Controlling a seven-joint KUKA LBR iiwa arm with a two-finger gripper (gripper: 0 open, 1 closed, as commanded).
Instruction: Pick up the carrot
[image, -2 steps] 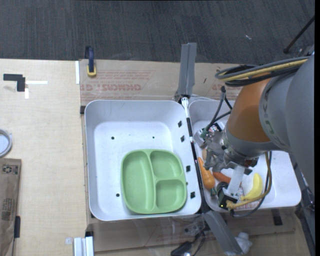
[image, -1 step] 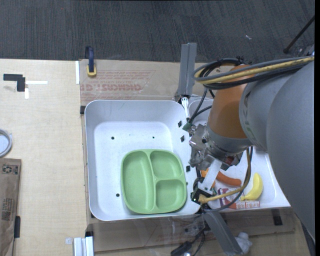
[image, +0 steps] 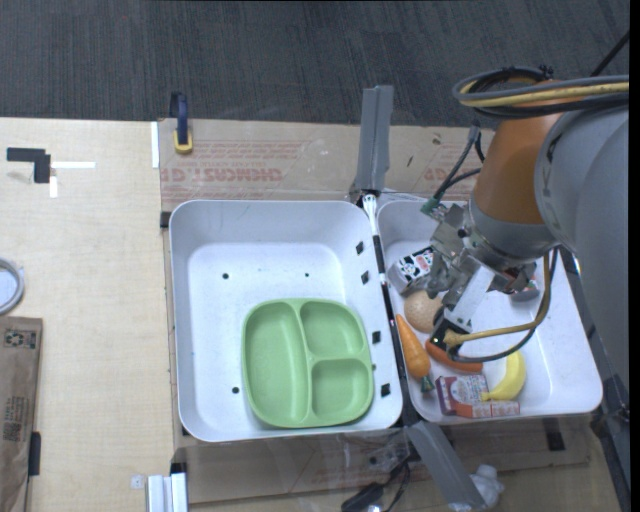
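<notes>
Claw (image: 447, 336) over right bin (image: 570, 400), beside carrot (image: 412, 346)

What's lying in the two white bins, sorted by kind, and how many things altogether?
Green divided plates: 1, in the left bin
Carrots: 1, in the right bin
Bananas: 1
Red peppers or chillies: 1
Pale round items, perhaps a potato: 1
Small cartons or packets: 2
Total: 7
</notes>
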